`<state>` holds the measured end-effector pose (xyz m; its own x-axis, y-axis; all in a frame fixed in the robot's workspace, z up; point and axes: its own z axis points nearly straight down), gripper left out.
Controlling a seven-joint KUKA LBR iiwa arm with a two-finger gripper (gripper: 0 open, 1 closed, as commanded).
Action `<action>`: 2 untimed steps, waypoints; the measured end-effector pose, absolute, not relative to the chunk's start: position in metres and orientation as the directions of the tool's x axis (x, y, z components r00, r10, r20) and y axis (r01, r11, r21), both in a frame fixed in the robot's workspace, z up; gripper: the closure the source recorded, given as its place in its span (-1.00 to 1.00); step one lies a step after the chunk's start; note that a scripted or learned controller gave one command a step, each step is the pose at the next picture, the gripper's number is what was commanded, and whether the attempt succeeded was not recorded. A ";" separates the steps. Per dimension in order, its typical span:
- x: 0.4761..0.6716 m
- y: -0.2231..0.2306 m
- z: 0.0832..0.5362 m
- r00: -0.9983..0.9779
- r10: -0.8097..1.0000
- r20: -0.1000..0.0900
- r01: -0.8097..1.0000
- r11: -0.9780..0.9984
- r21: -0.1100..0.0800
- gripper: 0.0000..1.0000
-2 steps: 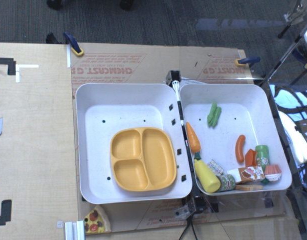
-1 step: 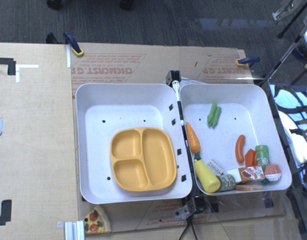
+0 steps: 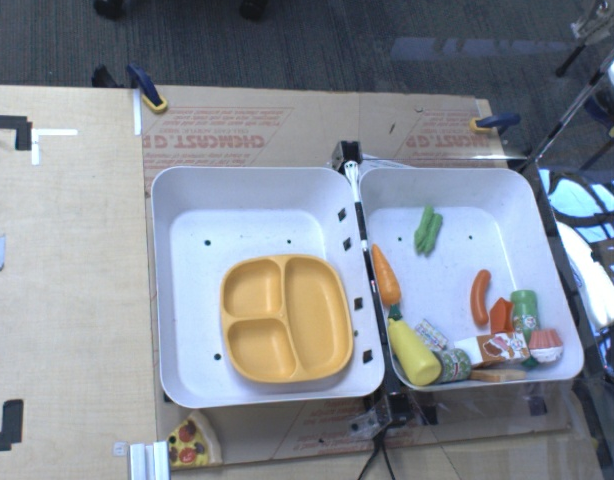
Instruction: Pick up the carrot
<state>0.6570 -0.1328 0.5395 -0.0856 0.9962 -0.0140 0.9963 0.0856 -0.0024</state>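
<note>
Here we are over the bench, two white bins side by side. The carrot (image 3: 386,276) lies in the right bin (image 3: 507,184), tight against its left wall, a little left of the frame's centre, with its orange body running up and down the frame along that wall. Just below it sits a yellow bottle (image 3: 413,353), its tip almost touching the carrot's lower end. A green pod (image 3: 428,229) rests up and to the right, well apart, and a red sausage (image 3: 480,298) lies further right. More small toys crowd the bin's lower right corner. Over in the left bin (image 3: 187,184), a yellow divided plate (image 3: 286,318) sits alone. As for the pincer, I cannot tell how wide it stands or whether it holds anything.
</note>
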 end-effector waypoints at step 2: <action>0.479 -0.223 0.335 -0.380 0.925 -0.003 0.925 0.380 -0.001 1.00</action>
